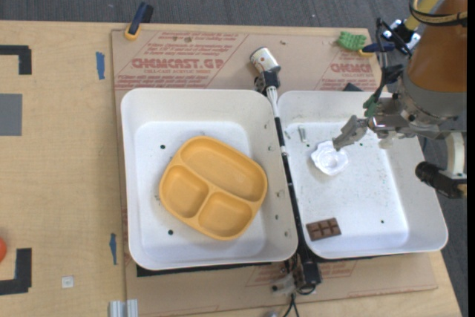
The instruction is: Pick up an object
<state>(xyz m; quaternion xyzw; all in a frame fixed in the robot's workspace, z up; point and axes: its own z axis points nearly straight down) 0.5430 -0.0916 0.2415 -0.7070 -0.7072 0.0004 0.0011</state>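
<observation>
Reaching into the right bin (415,230), gripper (343,139) just above white crumpled object (328,159), finger spread unclear, contact uncertain

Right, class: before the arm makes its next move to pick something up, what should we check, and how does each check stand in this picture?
1. Gripper over the right bin: ok.
2. Target nearby: small white object just below the gripper: ok.
3. Object between the fingers: not ok, nothing seen held.
4. Finger opening: cannot tell.
5. Brown block apart from the target: ok.
6. Yellow divided plate sits in the left bin, out of the way: ok.
</observation>
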